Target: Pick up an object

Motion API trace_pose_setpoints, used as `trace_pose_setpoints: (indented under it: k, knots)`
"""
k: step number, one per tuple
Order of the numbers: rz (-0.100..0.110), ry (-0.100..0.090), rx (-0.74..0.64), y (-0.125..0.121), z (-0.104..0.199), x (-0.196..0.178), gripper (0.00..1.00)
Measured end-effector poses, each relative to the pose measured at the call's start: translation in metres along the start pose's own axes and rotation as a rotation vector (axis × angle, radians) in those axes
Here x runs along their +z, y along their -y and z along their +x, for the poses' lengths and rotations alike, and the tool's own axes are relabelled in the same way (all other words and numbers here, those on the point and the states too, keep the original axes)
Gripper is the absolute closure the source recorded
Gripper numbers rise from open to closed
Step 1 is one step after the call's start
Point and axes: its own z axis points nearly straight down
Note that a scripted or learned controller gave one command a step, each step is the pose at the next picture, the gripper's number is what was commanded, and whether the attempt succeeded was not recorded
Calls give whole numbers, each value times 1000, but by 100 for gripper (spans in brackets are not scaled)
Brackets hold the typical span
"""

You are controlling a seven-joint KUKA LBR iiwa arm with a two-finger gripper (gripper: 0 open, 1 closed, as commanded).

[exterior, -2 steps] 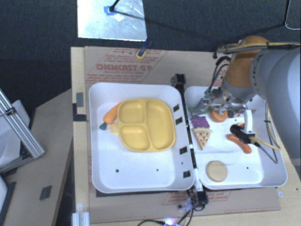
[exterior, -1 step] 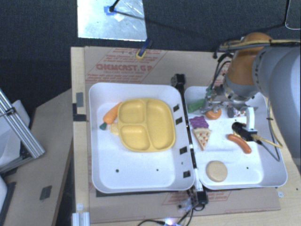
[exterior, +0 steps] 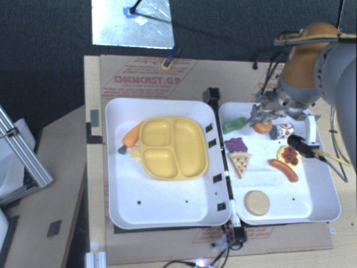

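1. Gripper (exterior: 262, 119): low in the right bin (exterior: 318, 205), directly over an orange toy (exterior: 261, 128); whether it grasps cannot be told.
2. Green piece (exterior: 234, 124): just left of the gripper.
3. Sausage (exterior: 284, 170): below the gripper, well apart.

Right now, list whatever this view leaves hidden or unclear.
- Tool: the wrist above covers it, so its state is unreadable.
- Orange item: partly under the tool; contact can't be judged.
- Carrot: its end slips behind the yellow plate.
- Small red-and-white item: too small to identify.
- Arm: cut off by the right edge.
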Motion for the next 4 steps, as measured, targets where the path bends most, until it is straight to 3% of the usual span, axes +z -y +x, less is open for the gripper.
trace_pose_setpoints:
  k: [1,2,4]
  knots:
    - [-2,0,0,7,-2,-60,100]
    - [1,0,-3,5,-2,-76,100]
    - [6,-2,-8,66,77,-88,100]
